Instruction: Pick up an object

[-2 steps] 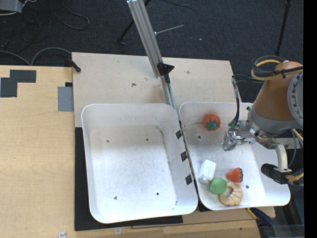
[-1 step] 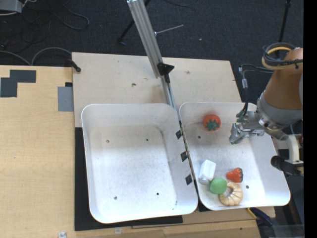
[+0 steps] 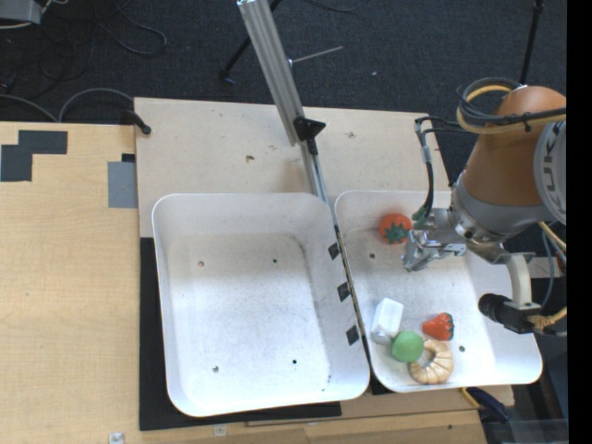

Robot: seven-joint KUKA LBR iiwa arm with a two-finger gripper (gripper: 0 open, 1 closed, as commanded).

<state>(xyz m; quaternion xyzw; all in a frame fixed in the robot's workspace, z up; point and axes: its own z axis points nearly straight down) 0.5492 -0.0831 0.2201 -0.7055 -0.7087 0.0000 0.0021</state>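
The right bin (image 3: 518, 363) holds several small objects. A red tomato-like toy with a green top (image 3: 395, 227) lies near the bin's far left. A white block (image 3: 387, 317), a green ball (image 3: 406, 346), a red strawberry-like piece (image 3: 438, 326) and a tan, ridged pastry-like toy (image 3: 432, 364) cluster near the front. My gripper (image 3: 414, 257) hangs over the bin's middle, just right of and below the tomato toy. Its metal fingers point down-left and nothing shows between them.
The left bin (image 3: 185, 248) sits beside the right one, a divider with black clips (image 3: 342, 289) between them. A slanted aluminium bar (image 3: 277, 72) rises behind the bins. The orange wrist (image 3: 504, 165) and cables loom over the right bin's far right.
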